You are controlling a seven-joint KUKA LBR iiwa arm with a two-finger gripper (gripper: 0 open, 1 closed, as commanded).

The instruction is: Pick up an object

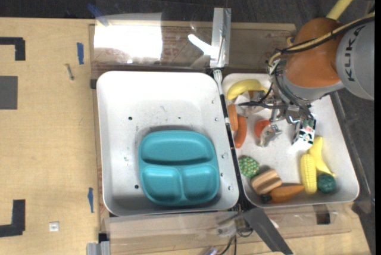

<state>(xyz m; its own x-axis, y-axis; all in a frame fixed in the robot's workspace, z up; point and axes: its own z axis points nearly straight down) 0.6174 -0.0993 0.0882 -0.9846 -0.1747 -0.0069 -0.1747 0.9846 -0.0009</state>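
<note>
Nearest the camera: orange plastic carrot lying along the near wall of the right white bin, touching a toy burger with tan bun on its left. Green round toy sits in the near right corner of that bin, just beside a yellow corn cob. A yellow banana-shaped piece leans against the cob's right side. Dotted green toy vegetable lies just far of the burger, near the divider between bins.

Left white bin holds a teal three-compartment plastic tray, set toward its near side.

Mid right bin: a long orange sausage-like toy lies along the left wall. A small red-orange piece is near it, to the right. Black-and-white patterned small carton sits further right.

Tool hangs low over the middle of the right bin, between the red-orange piece and the carton. Cannot tell whether it is released or clenched; nothing visibly between its tips. Grey arm with orange band enters from the right.

Far end of the right bin: a second yellow toy banana. The table is light wood with black marks at left.
</note>
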